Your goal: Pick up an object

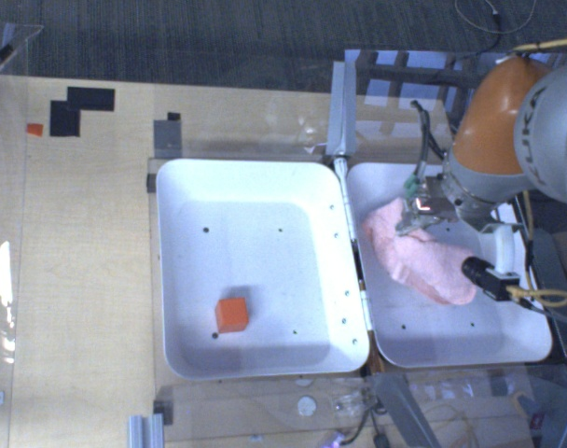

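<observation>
A pink soft cloth-like object (419, 258) lies in the right bin (451, 339), spread from its upper left toward the middle right. My gripper (417, 215) is down at the cloth's upper edge, touching or just above it; the wrist hides its tips. A small orange block (232, 315) sits in the left bin (246, 194), near its lower left part, far from the gripper.
The grey and orange arm (507, 129) covers the upper right of the right bin. A black cylindrical part with a yellow cable (493, 281) hangs over the cloth's right end. A metal divider (344, 203) separates the bins. Black and orange markers (74, 110) lie on the bench at far left.
</observation>
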`<action>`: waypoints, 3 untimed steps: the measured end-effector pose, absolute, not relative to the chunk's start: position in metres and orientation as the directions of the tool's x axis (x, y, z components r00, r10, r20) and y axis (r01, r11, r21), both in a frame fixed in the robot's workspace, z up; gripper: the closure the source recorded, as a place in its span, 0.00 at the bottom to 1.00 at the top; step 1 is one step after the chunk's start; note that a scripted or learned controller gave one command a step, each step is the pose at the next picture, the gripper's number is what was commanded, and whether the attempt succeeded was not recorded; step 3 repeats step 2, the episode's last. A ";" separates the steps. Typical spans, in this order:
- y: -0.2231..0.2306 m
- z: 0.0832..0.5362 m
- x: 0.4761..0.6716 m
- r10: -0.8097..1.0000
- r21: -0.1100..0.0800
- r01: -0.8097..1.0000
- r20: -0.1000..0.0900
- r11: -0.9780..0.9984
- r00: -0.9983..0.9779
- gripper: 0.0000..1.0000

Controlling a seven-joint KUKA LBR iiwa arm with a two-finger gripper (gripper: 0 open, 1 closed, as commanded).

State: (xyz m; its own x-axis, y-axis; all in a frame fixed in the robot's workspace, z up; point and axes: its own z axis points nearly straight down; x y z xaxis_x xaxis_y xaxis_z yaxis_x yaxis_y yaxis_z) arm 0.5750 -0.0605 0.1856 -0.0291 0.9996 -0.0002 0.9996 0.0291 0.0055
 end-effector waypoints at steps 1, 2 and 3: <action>-0.093 0.138 0.632 0.997 0.004 0.997 0.000 -0.079 0.079 1.00; -0.059 0.187 0.670 0.981 0.009 0.981 -0.003 0.194 -0.194 1.00; -0.059 0.187 0.670 0.981 0.009 0.981 -0.003 0.194 -0.194 1.00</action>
